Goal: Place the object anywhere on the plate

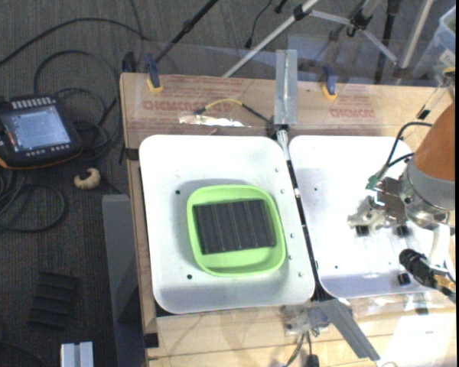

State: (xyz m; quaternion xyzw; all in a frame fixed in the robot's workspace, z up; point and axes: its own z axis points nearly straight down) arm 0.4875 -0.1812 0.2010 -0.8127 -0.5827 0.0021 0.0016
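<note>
Robot claw hovers over the right bin on the worktop.
A dark ridged object already lies on the green plate in the left bin, centre frame; whether the claw is wide or narrow cannot be told.

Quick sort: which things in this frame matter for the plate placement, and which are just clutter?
Job:
- green plate, left bin
- dark ridged object lying on the plate
- hand, over the right bin
- left bin, right bin

Lying about:
- teach pendant on the floor
- blue clamps on the bench's far edge
- tripod legs
</note>
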